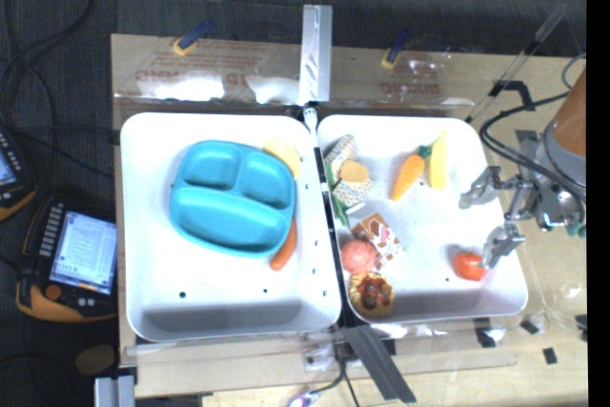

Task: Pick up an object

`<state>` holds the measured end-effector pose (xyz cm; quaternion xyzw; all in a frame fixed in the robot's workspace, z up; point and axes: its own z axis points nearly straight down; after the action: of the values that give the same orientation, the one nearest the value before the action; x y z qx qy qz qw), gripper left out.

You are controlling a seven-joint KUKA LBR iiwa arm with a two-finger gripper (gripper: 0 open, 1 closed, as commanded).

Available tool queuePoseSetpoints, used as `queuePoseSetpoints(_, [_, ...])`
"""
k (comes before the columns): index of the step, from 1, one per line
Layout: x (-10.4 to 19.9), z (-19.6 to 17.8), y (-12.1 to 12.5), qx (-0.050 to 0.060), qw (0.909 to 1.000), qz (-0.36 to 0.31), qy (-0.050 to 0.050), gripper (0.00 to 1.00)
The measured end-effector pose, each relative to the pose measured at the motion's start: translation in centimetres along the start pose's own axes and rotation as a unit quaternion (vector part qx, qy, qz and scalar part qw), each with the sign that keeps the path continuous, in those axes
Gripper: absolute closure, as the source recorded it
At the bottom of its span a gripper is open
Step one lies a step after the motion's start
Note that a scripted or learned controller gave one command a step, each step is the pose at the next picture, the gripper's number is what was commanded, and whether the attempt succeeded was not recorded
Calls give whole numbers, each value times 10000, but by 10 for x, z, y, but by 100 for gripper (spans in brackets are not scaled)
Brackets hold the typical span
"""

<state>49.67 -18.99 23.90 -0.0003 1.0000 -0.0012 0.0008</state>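
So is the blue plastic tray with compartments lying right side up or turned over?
Right side up: the blue plastic tray with compartments shows its hollow sections facing upward, and it lies flat in the left white bin.

Gripper (488,216) spread wide at right bin (419,298) edge, beside tomato (467,266)

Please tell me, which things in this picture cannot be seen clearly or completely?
- Claw, camera view: small at the right bin's edge; whether it touches the red object cannot be told.
- Yellow item, left bin: partly hidden behind the blue tray.
- Orange piece: upper end goes under the tray.
- Small toys by the divider: too small and blurred to identify.
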Motion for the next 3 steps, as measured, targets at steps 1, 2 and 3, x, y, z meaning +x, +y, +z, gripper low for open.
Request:
queuePoseSetpoints(1, [0,135,7,-3,9904,1384,12,0])
queuePoseSetpoints(2, [-70,149,-33,6,9915,1298,-48,0])
queuePoseSetpoints(3, [5,148,-33,4,9781,2082,-71,0])
